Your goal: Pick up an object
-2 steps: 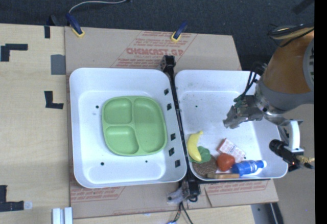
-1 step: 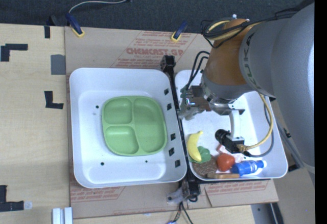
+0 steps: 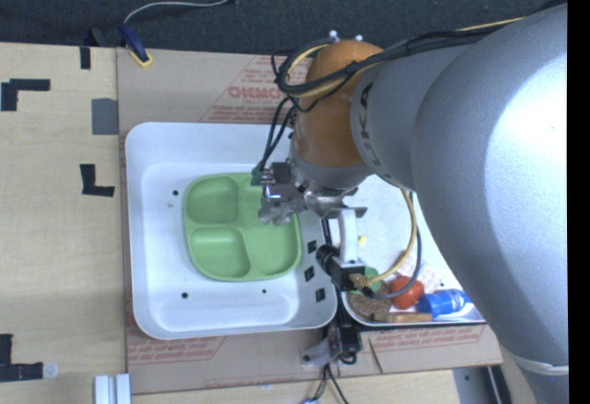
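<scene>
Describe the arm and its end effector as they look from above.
The arm is bulky, smooth grey, with a rounded orange band above the wrist. Black and yellow cables loop around that band. The end effector is a small, dark metallic assembly below it.

A light green divided plate [image 3: 238, 229] with three compartments lies flat in the left white bin [image 3: 152, 208], toward its right side. Its right edge is partly hidden by the arm. In the right bin [image 3: 461, 317], a red object [image 3: 407, 290], a blue object [image 3: 443, 303] and brownish pieces [image 3: 372, 307] lie crowded together.
</scene>
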`<act>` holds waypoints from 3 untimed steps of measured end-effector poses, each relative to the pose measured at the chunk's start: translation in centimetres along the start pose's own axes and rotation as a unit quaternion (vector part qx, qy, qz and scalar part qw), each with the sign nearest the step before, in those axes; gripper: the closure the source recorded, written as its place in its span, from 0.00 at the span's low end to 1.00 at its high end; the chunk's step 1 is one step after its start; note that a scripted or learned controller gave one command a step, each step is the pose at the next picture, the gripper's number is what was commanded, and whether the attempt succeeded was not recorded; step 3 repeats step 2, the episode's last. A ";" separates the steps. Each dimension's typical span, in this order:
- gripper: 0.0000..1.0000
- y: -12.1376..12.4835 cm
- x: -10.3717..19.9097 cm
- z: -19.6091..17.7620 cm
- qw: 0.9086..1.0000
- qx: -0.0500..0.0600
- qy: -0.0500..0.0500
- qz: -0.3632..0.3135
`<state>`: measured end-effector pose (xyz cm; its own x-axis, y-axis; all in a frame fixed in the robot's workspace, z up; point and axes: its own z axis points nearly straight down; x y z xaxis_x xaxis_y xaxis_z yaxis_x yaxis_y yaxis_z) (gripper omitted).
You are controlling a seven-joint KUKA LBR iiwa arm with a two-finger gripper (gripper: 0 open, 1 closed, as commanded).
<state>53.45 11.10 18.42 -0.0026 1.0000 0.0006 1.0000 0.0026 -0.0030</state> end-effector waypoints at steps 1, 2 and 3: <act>1.00 2.6 -3.8 -0.7 1.000 0.000 -0.001 0.001; 1.00 -0.9 -9.3 -2.4 1.000 0.000 -0.001 0.002; 1.00 -0.9 -9.3 -2.4 1.000 0.000 -0.001 0.002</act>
